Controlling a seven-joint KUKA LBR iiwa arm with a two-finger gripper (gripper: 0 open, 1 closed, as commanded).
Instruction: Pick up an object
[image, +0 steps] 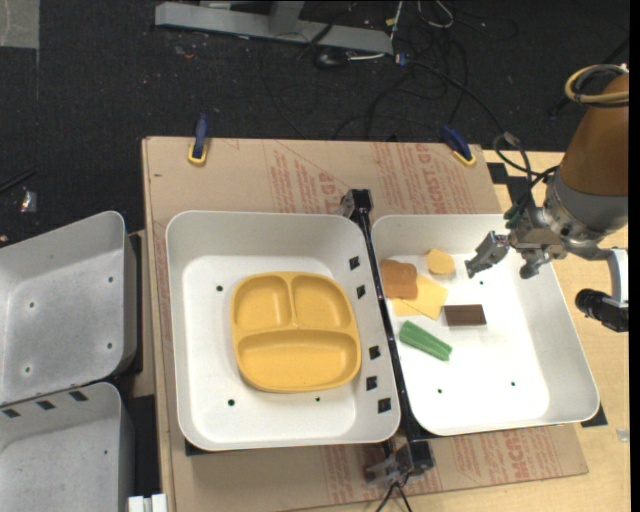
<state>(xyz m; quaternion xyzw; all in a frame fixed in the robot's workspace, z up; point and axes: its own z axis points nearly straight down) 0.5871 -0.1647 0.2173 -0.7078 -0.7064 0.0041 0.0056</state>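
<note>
The right bin (520, 390) holds several small food pieces near its left side. These are a brown bread-like piece (398, 278), a yellow cheese slice (427, 298), a small orange-yellow piece (440, 262), a dark brown block (464, 316) and a green stick (426, 341). My gripper (508, 255) hangs over the upper right part of this bin, to the right of the orange-yellow piece. It is open, its two fingers (485, 253) spread apart with nothing between them.
The left bin (200, 400) carries a yellow divided plate (297, 331). A black divider (378, 320) runs between the bins. Grey trays (60, 290) lie off the bench at the left. Blue and yellow clamps (198, 140) grip the board's far edge.
</note>
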